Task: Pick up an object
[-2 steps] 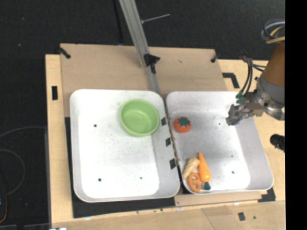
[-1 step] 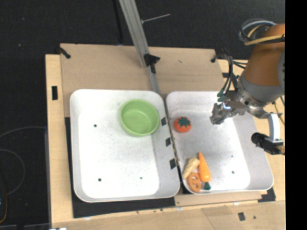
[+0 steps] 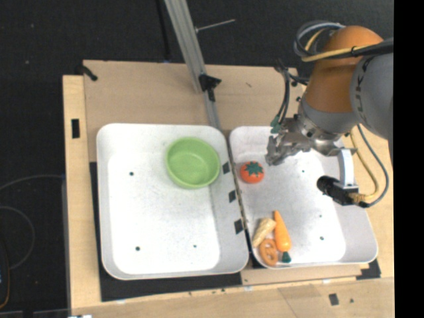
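tomato (image 3: 252, 171) lies just left of the lowered gripper (image 3: 277, 152); finger state unclear.

A red tomato (image 3: 252, 171) (green stalk cap up) lies free near the right bin's (image 3: 311, 207) left wall

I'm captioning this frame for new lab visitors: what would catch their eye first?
Probably the bright green bowl in the left bin. Next, the orange-banded arm with its claw hanging over the right bin, just right of a small red tomato. A carrot lies near that bin's front edge.
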You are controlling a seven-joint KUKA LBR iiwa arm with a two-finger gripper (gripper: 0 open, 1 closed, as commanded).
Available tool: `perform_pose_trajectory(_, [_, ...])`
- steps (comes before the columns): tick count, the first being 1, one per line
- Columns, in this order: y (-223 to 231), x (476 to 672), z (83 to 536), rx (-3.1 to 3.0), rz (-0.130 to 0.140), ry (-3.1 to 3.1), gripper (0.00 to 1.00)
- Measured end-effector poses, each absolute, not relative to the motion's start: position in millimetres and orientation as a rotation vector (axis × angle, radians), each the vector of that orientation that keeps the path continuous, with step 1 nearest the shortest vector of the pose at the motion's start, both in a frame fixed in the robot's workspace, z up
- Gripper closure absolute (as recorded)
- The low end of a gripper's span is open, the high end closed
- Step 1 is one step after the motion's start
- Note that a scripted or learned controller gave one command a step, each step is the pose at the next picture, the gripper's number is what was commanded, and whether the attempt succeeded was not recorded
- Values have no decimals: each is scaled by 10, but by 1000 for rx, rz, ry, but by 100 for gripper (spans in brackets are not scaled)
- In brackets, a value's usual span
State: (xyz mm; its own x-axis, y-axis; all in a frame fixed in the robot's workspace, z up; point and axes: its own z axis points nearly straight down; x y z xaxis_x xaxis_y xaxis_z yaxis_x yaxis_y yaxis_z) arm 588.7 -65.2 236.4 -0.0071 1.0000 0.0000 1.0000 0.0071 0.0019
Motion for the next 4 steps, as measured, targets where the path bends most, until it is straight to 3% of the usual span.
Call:
perform_pose_trajectory(3, [694, 6476, 2553, 2213, 4, 2228, 100])
perform_pose_trajectory(4, [658, 6467, 2552, 2215, -2, 2226, 0])
